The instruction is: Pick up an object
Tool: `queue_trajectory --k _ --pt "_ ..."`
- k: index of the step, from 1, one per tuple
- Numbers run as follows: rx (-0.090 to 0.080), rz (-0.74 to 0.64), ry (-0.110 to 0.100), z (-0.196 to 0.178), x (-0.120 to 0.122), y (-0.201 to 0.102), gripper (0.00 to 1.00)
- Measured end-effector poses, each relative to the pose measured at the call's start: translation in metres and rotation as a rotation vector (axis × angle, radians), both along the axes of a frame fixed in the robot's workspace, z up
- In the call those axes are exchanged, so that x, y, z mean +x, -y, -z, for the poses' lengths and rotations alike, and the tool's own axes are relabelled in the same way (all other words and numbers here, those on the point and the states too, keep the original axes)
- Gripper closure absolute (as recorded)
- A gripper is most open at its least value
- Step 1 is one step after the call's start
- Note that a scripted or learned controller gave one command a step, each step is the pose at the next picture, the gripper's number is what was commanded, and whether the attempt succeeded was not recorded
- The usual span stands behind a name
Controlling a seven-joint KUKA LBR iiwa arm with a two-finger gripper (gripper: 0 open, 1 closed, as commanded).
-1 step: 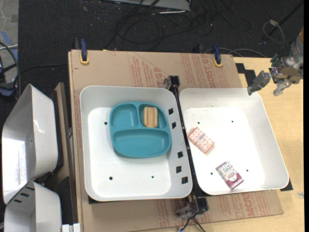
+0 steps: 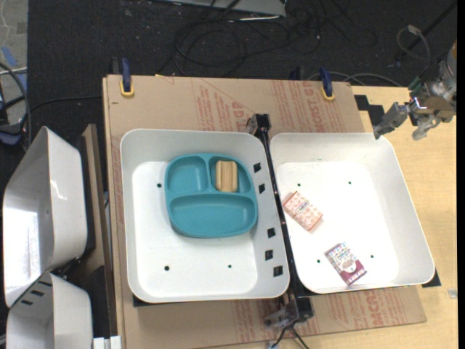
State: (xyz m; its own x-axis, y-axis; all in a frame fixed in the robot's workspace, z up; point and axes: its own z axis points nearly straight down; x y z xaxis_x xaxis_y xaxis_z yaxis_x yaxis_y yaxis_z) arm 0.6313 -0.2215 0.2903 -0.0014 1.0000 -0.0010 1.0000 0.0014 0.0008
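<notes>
Hovering past the upper right corner of the right bin [image 2: 407, 195], the gripper [image 2: 407, 116] is seen side-on against the bench, so I cannot tell whether it is open or closed; nothing shows in it and it touches nothing. The likely trouble from here is a missed grab: the two candidates in that bin, a pink patterned packet [image 2: 302, 210] near the bin's middle-left and a maroon and white packet [image 2: 346, 262] toward the lower edge, both lie flat on the floor, and flat, thin things tend to slide or stay put under a pinch from above. In the left bin [image 2: 145, 267] a teal divided tray [image 2: 211, 213] carries a tan wooden block [image 2: 227, 176] in its upper right compartment, well apart from the arm.
</notes>
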Motion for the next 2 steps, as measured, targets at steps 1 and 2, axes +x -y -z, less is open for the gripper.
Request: queue_trajectory --k 1,2 --pt "0.001 0.002 -0.004 0.043 0.001 -0.001 0.00" --pt "0.002 0.002 -0.006 0.103 -0.005 -0.009 0.00"
